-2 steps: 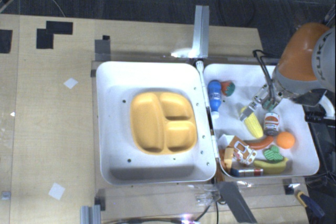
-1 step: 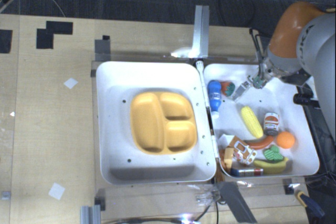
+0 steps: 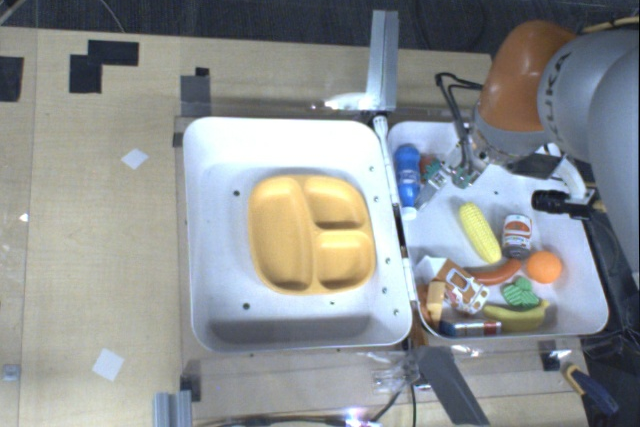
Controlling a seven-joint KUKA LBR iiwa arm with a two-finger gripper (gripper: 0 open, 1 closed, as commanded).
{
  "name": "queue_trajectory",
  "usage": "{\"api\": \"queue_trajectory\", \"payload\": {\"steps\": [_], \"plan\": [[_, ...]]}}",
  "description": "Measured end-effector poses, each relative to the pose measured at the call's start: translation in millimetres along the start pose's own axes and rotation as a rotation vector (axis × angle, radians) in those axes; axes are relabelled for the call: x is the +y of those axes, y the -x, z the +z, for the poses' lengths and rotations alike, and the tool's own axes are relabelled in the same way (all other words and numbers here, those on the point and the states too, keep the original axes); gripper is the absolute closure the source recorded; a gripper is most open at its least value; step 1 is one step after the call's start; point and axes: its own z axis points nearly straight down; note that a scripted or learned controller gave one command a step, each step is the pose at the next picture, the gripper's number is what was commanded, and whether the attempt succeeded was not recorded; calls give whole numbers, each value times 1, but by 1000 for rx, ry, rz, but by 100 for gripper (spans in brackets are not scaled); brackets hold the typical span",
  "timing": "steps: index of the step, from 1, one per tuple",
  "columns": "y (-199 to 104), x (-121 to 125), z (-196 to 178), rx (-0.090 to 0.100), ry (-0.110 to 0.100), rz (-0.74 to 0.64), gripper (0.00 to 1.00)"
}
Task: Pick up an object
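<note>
My gripper (image 3: 452, 171) hangs low over the back left part of the right bin (image 3: 592, 307), under the grey arm with its orange band (image 3: 520, 80). It is just right of a blue bottle (image 3: 406, 171) that lies along the bin's left wall. A yellow corn cob (image 3: 479, 230) lies a little in front of the gripper. Further on are a small can (image 3: 516, 234), an orange (image 3: 544, 266), a red sausage (image 3: 492, 273), a green toy (image 3: 519, 293), a banana (image 3: 516, 314) and a small carton (image 3: 463, 290).
The left bin (image 3: 215, 215) holds a yellow divided tray (image 3: 308, 233). A metal post (image 3: 383, 60) stands behind the wall between the bins. Black cables (image 3: 450, 90) run by the wrist. Black marks (image 3: 100, 63) lie on the bench at the left.
</note>
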Motion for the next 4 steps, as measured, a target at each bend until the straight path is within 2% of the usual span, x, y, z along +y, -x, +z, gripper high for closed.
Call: {"api": "queue_trajectory", "payload": {"steps": [1, 2, 3, 4], "plan": [[37, -20, 0, -2, 1, -457, 0], [51, -38, -1, -3, 1, -537, 0], [53, -35, -15, -15, 6, -540, 100], [79, -89, -53, -4, 0, -497, 100]]}}
